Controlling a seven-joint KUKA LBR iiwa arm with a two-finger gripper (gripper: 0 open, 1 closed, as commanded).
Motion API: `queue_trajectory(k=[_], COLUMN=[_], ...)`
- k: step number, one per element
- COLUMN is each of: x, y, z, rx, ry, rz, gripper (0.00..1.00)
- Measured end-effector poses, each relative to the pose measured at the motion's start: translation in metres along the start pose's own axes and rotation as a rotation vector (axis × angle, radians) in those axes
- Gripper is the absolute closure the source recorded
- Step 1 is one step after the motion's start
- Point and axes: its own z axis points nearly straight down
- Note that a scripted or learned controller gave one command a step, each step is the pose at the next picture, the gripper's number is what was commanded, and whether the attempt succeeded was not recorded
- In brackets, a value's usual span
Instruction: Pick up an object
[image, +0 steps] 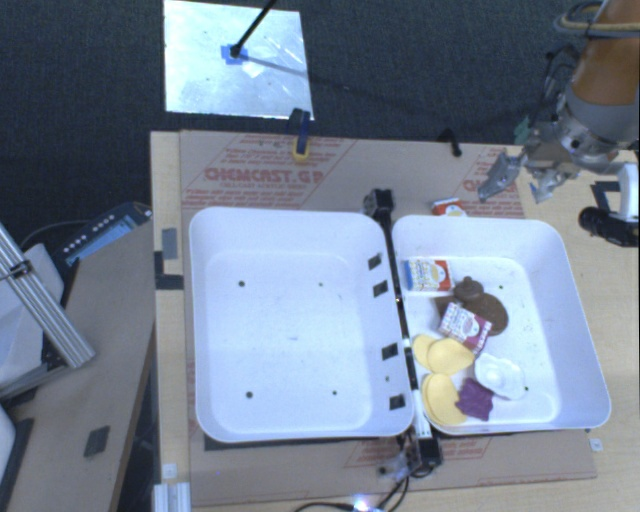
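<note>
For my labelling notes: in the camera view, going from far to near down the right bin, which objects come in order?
Small white carton with a red and yellow label → brown plush toy → pale yellow round pieces → purple soft scrap.

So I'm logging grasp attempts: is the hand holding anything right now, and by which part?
Nothing is held. The hand hangs open above the right bin's far edge, with nothing between its fingers.

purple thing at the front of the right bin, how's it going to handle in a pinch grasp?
The purple object looks crumpled and irregular, so it is probably soft and may deform rather than resist. It seems small and likely light. It rests against a yellow piece and a white object, so a push or grasp could drag those along.
</note>
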Motion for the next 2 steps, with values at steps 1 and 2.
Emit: queue_trajectory(k=[1,2], x=[0.000,0.015], y=[0.001,0.001], z=[-0.012,-0.183], rx=[-0.004,-0.019], ry=[0.000,-0.003], rz=[-0.003,-0.004], gripper=[1.00,1.00])
